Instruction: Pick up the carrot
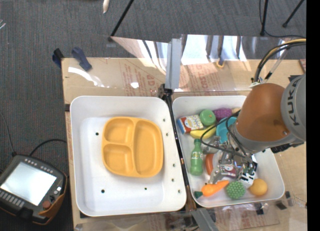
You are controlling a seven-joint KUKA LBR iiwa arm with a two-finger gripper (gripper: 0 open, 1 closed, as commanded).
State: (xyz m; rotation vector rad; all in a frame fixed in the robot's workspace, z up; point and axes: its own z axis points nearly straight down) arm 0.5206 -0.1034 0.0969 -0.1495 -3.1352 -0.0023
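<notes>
Near the front edge of the right bin (pixel 280 175), the carrot (pixel 215 189) is lying on its side, a small orange toy with a green tip pointing toward the left. The claw (pixel 226 170) is hovering just above and behind it, a tangle of metal parts and cables; whether it is open or closed cannot be told, and nothing is visibly caught in it. Just to the carrot's right, a knobbly green ball (pixel 235 190) is resting, and beyond that a smooth yellow lemon-shaped toy (pixel 258 187). To the carrot's upper left, a green bottle (pixel 196 158) is lying lengthwise. Farther back in the bin, a red-and-white packet (pixel 190 123), a round green toy (pixel 207 117), a purple bumpy toy (pixel 223 113) and a yellow banana-like piece (pixel 202 134) are crowding together. The arm (pixel 270 115), grey with a glossy orange band, is reaching in from the right and covering part of the bin. In the left bin (pixel 80 110), a yellow plastic plate (pixel 133 146) with three compartments is sitting alone. Both white bins are resting on a brown cardboard-covered tabletop (pixel 100 75). Dark grey carpet (pixel 50 25) is surrounding it, with a handheld screen device (pixel 30 187) lying at the lower left.
</notes>
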